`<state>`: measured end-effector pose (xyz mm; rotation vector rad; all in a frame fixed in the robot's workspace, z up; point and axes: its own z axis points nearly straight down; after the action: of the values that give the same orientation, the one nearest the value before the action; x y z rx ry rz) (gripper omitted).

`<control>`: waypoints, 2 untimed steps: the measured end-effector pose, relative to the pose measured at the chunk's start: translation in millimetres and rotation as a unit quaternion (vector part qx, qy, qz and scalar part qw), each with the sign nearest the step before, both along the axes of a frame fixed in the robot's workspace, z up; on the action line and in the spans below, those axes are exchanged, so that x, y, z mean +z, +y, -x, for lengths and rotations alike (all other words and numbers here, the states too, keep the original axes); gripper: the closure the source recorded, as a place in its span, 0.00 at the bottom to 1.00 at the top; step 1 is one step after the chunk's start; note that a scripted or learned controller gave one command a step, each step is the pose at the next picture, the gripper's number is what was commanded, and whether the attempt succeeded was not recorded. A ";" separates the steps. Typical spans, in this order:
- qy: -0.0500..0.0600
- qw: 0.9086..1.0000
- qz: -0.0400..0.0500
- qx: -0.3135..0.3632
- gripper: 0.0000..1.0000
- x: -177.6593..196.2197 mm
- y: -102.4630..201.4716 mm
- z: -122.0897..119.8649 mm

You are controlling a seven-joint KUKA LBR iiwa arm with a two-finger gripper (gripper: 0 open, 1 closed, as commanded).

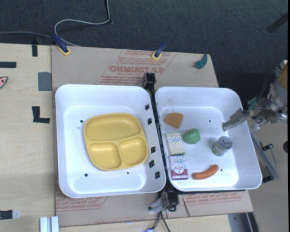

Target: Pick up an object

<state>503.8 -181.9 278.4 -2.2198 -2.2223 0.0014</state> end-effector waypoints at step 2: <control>-0.005 1.000 0.000 0.001 0.00 -191.4 64.7 -88.5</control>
<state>592.3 -117.2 87.0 -2.2231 -2.2288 -0.0078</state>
